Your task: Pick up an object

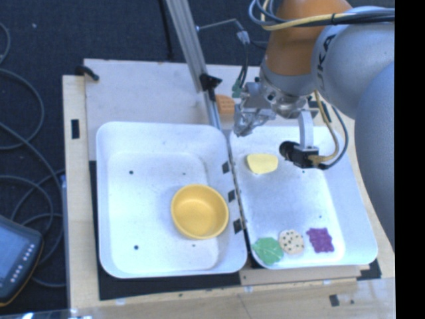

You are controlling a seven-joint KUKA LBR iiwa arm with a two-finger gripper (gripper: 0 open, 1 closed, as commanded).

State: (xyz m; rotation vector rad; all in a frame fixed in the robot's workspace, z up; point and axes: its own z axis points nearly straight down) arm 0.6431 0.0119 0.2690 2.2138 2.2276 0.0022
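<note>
Nearest the lens, along the right bin's [345,198] lower edge, I see a green piece [267,250], a spotted cookie [291,242] and a purple piece [321,239]; my likeliest target, the pale yellow piece [262,163], lies at frame centre. The gripper [240,126] hangs just up-left of it, over the bins' shared rim, and whether its fingers are spread I cannot tell. I'd shift right, clear of that rim, before descending; the yellow bowl [199,211] sits left.

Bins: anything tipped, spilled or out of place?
Nothing stands out. The yellow bowl sits upright in the left bin. In the right bin, three small pieces lie in a row along the near edge, apart from each other.
</note>
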